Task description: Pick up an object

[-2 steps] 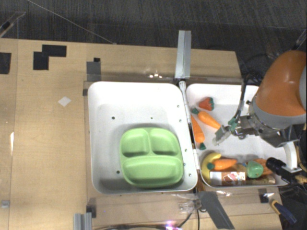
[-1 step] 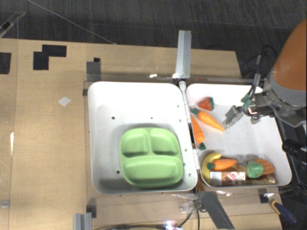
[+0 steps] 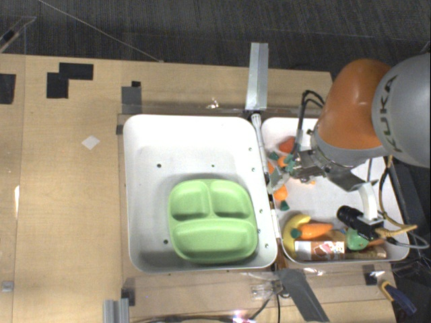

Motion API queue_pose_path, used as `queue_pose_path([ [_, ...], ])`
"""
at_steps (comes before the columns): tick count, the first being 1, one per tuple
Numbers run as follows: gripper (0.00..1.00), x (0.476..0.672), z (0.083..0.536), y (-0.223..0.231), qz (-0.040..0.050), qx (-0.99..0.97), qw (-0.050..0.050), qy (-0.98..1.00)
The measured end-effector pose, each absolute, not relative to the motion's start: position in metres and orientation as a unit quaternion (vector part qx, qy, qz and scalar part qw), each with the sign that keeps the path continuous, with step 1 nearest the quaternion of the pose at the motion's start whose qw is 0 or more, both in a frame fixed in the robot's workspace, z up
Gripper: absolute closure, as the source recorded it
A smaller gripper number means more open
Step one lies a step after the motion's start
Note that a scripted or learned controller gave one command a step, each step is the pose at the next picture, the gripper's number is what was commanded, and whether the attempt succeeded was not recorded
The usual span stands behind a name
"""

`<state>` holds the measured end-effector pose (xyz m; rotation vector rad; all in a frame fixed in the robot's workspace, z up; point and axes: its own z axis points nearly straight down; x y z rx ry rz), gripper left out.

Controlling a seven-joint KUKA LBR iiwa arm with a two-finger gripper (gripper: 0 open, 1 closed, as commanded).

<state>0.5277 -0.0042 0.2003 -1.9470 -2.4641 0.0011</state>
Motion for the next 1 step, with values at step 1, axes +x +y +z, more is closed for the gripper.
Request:
queue_pose_path([
  [1,0.00,0.5645,0.1824,-0.0733,-0.0002,-0.617,0.000,-0.787],
])
